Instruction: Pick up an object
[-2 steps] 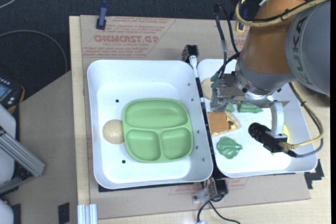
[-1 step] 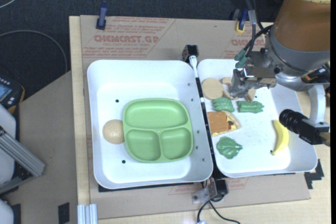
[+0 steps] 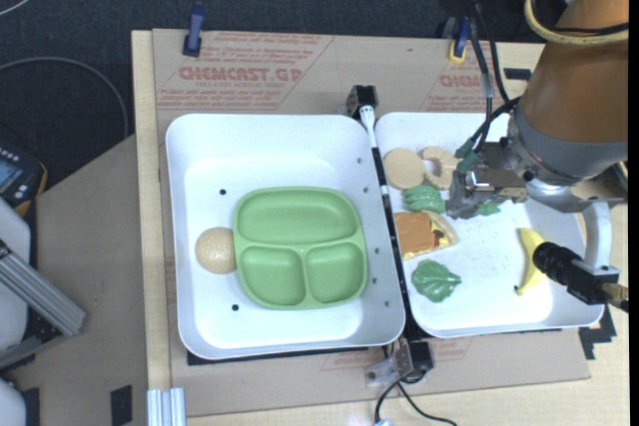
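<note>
So the gripper (image 3: 467,200) is hanging low over the far-left part of the right bin (image 3: 499,309), right above a cluster of toy food — honestly I'm not able to tell from this angle whether it's clamped on anything or just sitting loose, the wrist is blocking too much. Closest candidates look like the green leafy piece (image 3: 423,199) just left of it and a bit of green stuff (image 3: 489,208) peeking out under it. I'm guessing all of this is light hollow plastic, stiff and kind of slick, so nothing's breaking, but the thin leafy bits are probably tricky — pinching across a narrow edge seems the way to go, not flat on top. The round tan bun-like thing (image 3: 403,168) farther back is rounded, and I'd bet it's squirting out of a two-finger pinch unless grabbed across the middle. Nearer, there's an orange-brown sandwich-looking piece (image 3: 419,233) and another green lettuce leaf (image 3: 435,279), plus a yellow banana (image 3: 528,259) over to the right, well apart from the pile. The crowding is what's getting in the way — the pieces are touching or nearly so, and the bin's left wall is close. Over in the left bin (image 3: 200,314) a green divided tray (image 3: 300,246) is sitting with a tan ball (image 3: 215,250) touching its left edge.
</note>
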You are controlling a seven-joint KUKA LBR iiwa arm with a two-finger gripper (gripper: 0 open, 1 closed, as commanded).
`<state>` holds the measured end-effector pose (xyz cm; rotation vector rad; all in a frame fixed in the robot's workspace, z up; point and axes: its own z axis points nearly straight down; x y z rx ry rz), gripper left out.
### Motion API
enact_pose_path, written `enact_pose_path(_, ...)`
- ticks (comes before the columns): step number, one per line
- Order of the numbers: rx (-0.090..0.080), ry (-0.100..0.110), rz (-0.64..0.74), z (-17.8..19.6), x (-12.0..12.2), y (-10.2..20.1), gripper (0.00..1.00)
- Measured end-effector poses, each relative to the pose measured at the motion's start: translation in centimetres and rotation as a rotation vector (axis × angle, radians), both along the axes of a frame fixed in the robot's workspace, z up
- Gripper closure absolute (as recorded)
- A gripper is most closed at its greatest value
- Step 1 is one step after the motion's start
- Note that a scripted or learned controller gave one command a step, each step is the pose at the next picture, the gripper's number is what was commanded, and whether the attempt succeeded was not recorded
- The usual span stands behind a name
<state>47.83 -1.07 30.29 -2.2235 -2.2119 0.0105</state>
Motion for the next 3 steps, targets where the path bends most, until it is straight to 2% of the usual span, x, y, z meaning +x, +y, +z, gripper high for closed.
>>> enact_pose_path(1,0.002,-0.001,0.002,-4.7,0.0,-0.7,1.0)
enact_pose_path(2,0.003,-0.005,0.009,-4.7,0.1,3.0,1.0)
enact_pose_path(3,-0.001,-0.007,0.004,-9.3,5.0,1.7,1.0)
